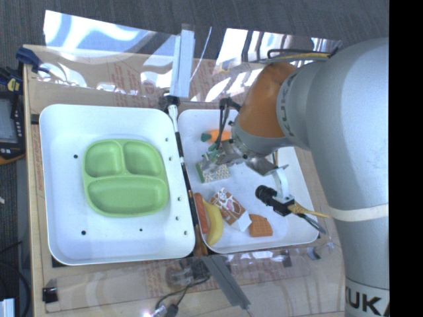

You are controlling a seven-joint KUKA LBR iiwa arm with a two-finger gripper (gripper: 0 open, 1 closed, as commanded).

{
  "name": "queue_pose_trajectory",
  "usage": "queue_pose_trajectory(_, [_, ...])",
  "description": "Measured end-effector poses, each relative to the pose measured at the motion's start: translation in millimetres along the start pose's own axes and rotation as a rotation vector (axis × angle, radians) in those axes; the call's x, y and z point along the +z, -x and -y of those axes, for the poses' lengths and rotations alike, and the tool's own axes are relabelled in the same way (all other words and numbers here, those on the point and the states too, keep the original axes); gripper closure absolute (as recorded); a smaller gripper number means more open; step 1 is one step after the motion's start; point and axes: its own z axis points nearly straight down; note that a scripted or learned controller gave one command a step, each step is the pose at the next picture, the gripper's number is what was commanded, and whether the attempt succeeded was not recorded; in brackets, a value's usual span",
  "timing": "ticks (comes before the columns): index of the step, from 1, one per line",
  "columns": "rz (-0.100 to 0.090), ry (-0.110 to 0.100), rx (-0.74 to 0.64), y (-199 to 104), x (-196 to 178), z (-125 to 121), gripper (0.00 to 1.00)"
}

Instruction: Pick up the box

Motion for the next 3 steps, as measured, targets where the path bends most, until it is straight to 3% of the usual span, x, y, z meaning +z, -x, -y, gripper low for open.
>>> queue_pose_trajectory(1, [-0.018, -0.008, 0.06, -60, -77, 30, 1.0])
queue_pose_trajectory(2, [-0.018, -0.008, 0.061, -60, -77, 30, 0.0])
queue_pose_trajectory(3, [-0.025, 0.009, 0.088, -27, -28, 2, 0.0])
